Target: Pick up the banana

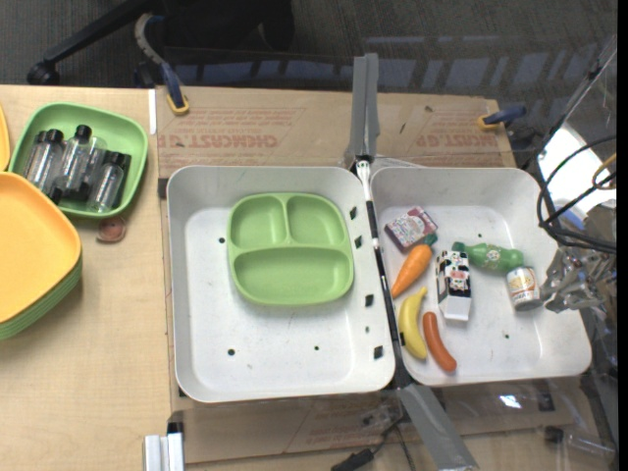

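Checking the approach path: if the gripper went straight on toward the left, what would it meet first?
Probably the small can right beside the gripper; the banana lies well beyond. Height is unclear.

The end effector [577,281] sits low at the far right of the camera view, a cluster of grey metal parts with dark cables looping above it. Its fingers blur together, so their spacing cannot be told. Nothing is visibly between them.
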`<state>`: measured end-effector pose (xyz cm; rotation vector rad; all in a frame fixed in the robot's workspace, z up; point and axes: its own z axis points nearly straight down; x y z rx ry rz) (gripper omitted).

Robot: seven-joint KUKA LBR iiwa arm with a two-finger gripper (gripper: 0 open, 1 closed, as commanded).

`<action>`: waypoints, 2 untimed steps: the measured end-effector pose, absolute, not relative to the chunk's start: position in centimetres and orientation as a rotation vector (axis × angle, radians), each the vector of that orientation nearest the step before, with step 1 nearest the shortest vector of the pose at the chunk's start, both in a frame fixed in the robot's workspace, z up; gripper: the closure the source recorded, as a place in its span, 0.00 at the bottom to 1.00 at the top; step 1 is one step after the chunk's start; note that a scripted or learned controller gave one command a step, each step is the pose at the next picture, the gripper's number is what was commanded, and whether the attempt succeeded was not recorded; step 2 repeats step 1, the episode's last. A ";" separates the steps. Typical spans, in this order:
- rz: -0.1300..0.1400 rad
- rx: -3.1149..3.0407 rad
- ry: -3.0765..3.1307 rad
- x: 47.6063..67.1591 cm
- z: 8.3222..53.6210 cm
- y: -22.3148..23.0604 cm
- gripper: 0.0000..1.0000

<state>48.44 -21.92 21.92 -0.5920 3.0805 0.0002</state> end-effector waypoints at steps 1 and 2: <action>0.003 -1.022 2.968 49.9 19.1 -18.5 1.00; 0.003 -1.022 2.968 49.9 19.1 -18.5 1.00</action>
